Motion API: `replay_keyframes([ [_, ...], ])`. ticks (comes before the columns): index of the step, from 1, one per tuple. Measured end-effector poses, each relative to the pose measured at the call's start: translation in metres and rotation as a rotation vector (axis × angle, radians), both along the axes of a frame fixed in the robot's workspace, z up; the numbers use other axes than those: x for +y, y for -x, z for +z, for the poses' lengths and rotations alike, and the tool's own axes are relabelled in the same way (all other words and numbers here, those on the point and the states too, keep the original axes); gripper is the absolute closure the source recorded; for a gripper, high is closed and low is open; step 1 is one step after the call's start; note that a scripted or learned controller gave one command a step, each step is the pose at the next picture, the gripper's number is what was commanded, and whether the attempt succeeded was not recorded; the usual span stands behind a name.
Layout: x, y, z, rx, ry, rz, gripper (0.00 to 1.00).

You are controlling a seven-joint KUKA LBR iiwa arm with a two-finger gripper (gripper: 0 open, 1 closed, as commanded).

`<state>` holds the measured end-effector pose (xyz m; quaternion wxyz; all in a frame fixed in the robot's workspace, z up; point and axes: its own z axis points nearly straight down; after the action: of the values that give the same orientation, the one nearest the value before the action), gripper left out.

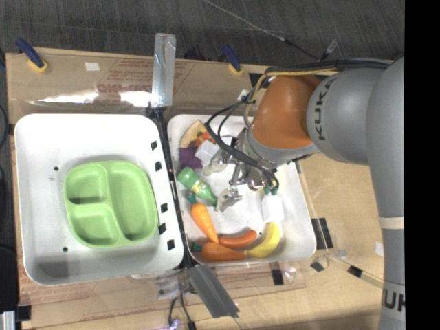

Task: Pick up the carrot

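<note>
The orange carrot [203, 223] lies in the right bin [297, 205], near its left wall, tip pointing toward the front. My gripper [225, 181] hangs over the bin's middle, just up and to the right of the carrot and apart from it. It stands open, with bare bin floor showing between its fingers. The orange wrist band [282, 115] and the grey arm cover the bin's back right part.
A green bottle [195, 184] lies just behind the carrot. A red sausage [238, 238], a banana [270, 240] and another orange item [218, 253] crowd the front wall. More toys sit at the back left [192, 143]. The left bin [41, 184] holds a green divided plate [110, 202].
</note>
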<state>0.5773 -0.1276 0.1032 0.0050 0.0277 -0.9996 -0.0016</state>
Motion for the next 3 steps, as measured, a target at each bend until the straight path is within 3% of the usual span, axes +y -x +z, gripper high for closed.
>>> replay_keyframes([
  [1, 0.03, 0.047, -0.011, -0.012, 0.01, 0.074, 0.0],
  [2, 0.033, 0.045, 0.0, -0.016, 0.009, 0.084, 1.0],
  [3, 0.059, -0.004, 0.092, -0.019, 0.003, 0.231, 1.0],
])
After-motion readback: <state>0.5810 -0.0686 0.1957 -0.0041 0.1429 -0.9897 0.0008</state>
